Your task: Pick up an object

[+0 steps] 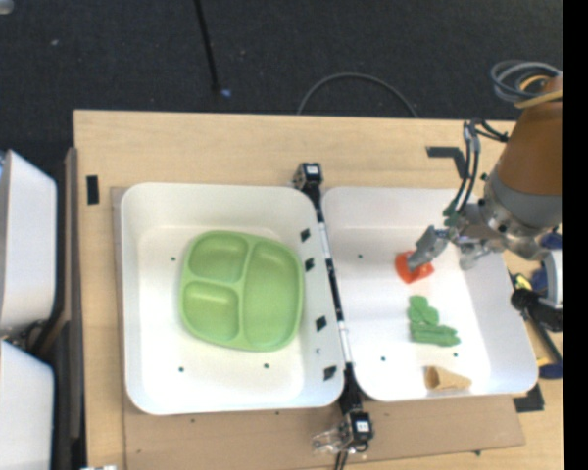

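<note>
In the right bin (372, 360) lie three small objects: a red-orange piece (415, 268), a green toy (430, 325) below it, and a tan wedge (445, 380) near the front rim. My gripper (426, 250) reaches in from the right and hangs directly over the upper edge of the red-orange piece, covering part of it. Its grey fingers (429, 244) point down and to the left at that piece. The piece still looks to rest on the bin floor.
The left bin (147, 380) holds a green divided plate (243, 290). A divider with black clips (325, 280) runs between the bins. Cables and the arm's grey and orange wrist (529, 164) crowd the right side.
</note>
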Available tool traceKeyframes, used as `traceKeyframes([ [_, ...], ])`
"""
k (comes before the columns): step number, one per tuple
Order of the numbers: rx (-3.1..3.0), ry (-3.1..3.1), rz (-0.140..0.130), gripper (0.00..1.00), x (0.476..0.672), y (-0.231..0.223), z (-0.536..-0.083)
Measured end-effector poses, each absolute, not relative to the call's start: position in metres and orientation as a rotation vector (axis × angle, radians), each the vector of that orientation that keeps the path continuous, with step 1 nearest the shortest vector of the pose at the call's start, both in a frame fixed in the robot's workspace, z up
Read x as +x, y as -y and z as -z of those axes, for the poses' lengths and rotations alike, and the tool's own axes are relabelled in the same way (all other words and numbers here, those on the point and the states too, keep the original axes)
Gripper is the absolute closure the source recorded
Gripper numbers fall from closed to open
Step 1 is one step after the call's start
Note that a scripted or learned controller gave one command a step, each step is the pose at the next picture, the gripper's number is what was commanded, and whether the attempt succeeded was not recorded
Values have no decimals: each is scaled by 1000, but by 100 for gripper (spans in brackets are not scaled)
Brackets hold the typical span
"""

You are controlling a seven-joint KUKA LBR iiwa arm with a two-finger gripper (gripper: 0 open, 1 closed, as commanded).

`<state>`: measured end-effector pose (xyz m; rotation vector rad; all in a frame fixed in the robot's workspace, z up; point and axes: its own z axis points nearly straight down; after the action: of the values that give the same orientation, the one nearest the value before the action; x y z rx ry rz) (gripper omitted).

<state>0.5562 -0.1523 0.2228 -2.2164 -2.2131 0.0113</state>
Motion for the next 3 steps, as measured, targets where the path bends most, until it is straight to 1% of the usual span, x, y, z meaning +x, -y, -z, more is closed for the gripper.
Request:
traceKeyframes([
  [1, -2220, 2224, 1, 0, 559, 152, -230],
  [3, -2224, 2217, -4, 0, 555, 144, -142],
])
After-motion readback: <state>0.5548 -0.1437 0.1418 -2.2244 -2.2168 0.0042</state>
